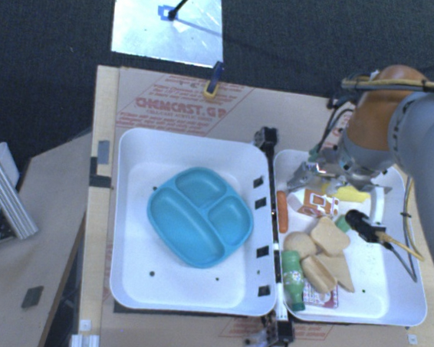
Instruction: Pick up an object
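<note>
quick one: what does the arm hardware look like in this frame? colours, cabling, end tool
The arm enters from the right: a thick, smooth, light grey rounded link. Above the wrist sits an orange band, glossy and bulbous. A thin dark rod or cable runs across its top, and dark cables loop down the band's left side. Below it, the gripper is a compact grey-metallic block, too blurred to make out finer detail.

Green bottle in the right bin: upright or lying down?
Lying down. The green bottle rests lengthwise on the floor of the right bin, along its left wall, beside the bread slices.
</note>
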You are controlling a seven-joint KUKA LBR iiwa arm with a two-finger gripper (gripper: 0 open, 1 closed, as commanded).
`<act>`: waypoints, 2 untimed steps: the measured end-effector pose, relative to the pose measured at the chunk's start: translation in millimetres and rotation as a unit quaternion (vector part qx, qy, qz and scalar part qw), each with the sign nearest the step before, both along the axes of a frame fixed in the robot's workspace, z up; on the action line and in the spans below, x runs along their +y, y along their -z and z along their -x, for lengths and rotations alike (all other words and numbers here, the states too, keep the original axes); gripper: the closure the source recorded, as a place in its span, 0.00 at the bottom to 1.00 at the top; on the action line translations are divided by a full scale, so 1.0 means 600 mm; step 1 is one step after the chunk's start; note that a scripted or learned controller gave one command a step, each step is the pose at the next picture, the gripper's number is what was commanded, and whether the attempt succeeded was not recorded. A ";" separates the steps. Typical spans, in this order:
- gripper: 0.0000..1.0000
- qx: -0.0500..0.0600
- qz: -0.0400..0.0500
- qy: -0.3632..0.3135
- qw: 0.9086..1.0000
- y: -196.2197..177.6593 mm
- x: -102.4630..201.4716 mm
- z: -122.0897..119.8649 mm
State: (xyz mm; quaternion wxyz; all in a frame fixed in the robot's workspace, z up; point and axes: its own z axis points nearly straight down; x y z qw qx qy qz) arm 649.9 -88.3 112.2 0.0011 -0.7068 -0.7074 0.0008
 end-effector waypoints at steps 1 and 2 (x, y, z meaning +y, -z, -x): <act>0.00 -0.003 0.002 0.000 1.000 0.046 -0.002 -0.002; 1.00 -0.005 0.001 0.001 1.000 0.025 -0.001 -0.004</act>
